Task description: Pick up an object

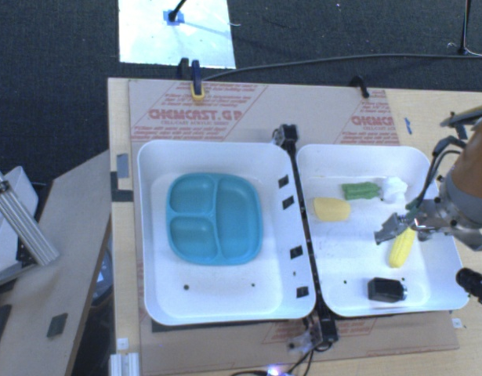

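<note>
A teal divided plate (215, 217) is sitting in the left bin (158, 288). In the right bin (335, 308), a yellow block (331, 209), green piece (360, 190), black object (386, 290) and yellow corn (400, 247) are lying. The tool (397, 229) is hovering at the corn; grip state unclear, nothing lifted. The desk's liner (248, 108) is reading "CHEMCAST GP".
</note>
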Controlling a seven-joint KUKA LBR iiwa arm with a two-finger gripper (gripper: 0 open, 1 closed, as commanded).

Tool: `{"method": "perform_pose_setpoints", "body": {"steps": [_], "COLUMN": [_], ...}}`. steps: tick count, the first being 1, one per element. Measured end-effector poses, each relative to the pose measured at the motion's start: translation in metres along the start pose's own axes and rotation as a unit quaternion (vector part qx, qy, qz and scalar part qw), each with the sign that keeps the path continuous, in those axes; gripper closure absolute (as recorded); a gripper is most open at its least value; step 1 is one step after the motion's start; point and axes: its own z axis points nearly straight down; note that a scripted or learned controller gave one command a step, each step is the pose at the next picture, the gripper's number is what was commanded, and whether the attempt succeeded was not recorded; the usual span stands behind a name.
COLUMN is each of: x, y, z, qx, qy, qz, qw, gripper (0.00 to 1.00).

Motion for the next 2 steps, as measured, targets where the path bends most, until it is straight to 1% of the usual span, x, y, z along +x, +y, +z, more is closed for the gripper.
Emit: {"method": "perform_pose_setpoints", "body": {"steps": [1,2], "x": [-0.003,-0.007], "y": [0.009,0.014], "z": [0.049,0.108], "qx": [0.0,0.001], "qy": [0.0,0.0], "qz": [0.0,0.0], "qw": [1.0,1.0], "gripper": [0.0,0.0]}}
